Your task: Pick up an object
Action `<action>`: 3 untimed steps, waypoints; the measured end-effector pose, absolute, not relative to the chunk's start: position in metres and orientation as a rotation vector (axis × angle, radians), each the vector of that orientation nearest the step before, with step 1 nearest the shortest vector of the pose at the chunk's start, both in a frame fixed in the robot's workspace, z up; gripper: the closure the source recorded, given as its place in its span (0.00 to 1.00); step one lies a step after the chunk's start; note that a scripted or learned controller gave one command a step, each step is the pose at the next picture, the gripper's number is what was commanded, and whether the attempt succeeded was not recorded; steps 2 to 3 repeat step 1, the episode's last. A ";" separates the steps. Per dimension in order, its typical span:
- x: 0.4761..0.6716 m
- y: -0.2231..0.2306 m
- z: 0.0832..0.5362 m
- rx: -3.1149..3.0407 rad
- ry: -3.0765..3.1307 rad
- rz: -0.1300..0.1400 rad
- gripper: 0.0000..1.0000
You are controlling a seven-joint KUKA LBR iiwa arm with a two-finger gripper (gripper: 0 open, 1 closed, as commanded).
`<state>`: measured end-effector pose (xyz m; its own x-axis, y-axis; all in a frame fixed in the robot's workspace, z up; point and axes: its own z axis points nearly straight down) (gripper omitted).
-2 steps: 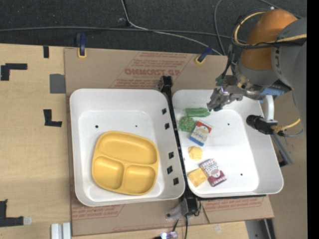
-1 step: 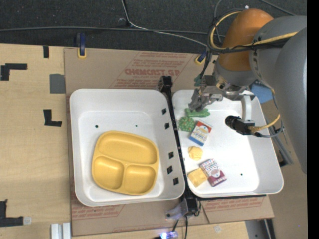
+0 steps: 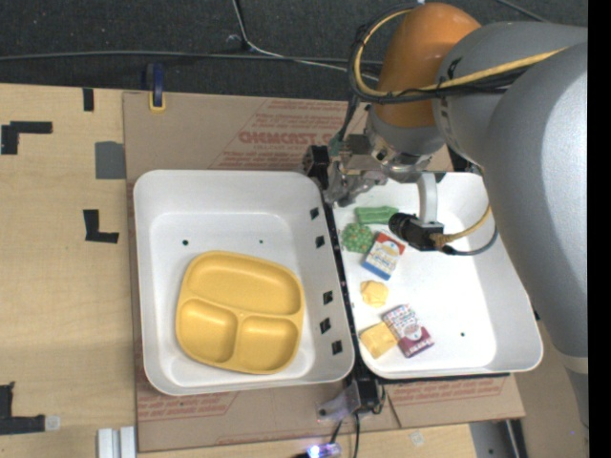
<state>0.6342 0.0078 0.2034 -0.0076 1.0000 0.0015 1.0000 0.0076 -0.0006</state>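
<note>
My gripper (image 3: pixel 342 187) hangs over the far left corner of the right bin (image 3: pixel 496 294), close to the divider between the bins. Just right of it and nearer the camera lies a green packet (image 3: pixel 378 215), with a green patterned item (image 3: pixel 358 239) beside that. Farther forward is a white, red and blue packet (image 3: pixel 385 256). A small yellow piece (image 3: pixel 374 293), a yellow block (image 3: pixel 377 340) and a maroon packet (image 3: pixel 409 329) lie toward the front of the bin. I see nothing held by the gripper.
The left bin (image 3: pixel 162 208) holds a yellow three-compartment tray (image 3: pixel 239 311). The arm's grey body and orange band (image 3: pixel 420 46) cover the right bin's far right side. A black cable (image 3: pixel 420 229) with a yellow wire loops over the bin beside the packets.
</note>
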 end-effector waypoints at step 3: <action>0.632 0.056 0.216 -2.214 -2.227 -0.001 1.00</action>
